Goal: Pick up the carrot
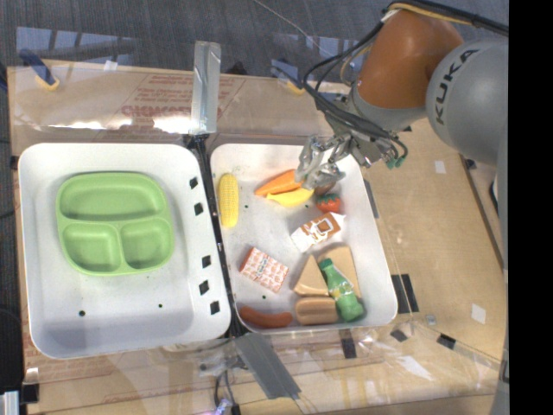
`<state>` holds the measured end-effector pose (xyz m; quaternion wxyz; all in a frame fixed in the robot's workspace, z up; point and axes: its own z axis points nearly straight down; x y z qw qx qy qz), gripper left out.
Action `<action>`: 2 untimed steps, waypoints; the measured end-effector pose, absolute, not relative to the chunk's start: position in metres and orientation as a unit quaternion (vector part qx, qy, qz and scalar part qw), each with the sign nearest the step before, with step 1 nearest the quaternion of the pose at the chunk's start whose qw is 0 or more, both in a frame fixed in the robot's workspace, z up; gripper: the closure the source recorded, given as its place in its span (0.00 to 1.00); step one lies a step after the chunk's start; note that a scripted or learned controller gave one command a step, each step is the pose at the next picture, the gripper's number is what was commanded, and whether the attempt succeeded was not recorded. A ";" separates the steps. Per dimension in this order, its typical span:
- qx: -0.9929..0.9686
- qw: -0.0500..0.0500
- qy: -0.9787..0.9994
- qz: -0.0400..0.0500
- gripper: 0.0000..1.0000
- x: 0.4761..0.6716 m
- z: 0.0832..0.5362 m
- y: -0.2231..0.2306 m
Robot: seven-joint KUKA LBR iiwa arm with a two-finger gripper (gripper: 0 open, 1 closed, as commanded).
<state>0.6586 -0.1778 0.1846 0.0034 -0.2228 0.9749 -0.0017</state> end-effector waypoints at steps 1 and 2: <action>-0.350 0.006 0.937 -0.005 1.00 0.658 0.429 -0.198; -0.597 0.000 0.802 0.001 1.00 0.623 0.369 -0.193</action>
